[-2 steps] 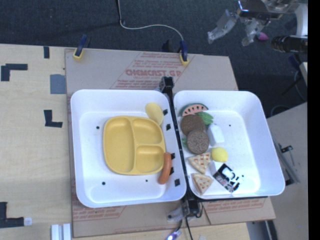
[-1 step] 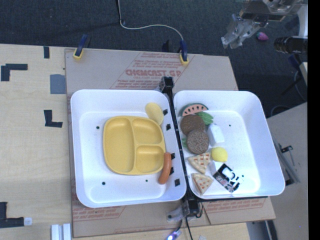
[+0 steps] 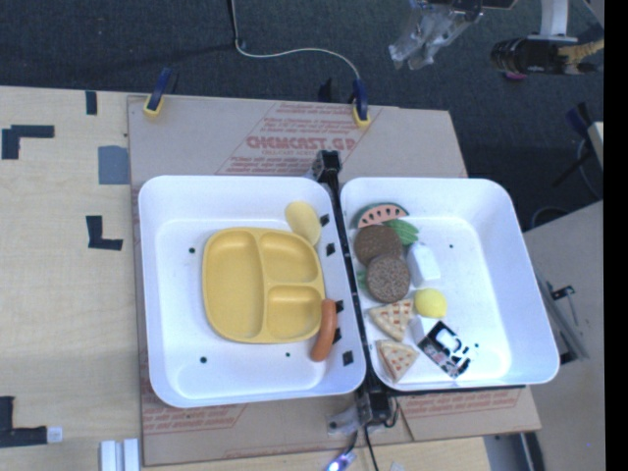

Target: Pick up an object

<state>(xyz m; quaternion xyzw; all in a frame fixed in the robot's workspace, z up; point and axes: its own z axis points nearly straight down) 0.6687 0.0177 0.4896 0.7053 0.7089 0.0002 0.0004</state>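
even bright light; slightly soft

Two white bins stand side by side on a brown cardboard sheet point(image 3: 294, 140) with red print. The left bin point(image 3: 162, 292) and the right bin point(image 3: 510, 283) touch along a black divider point(image 3: 339, 263). Two blue-yellow clamps point(image 3: 157, 96) hold the sheet's far edge. A white cable point(image 3: 294, 52) lies on dark carpet point(image 3: 98, 18).
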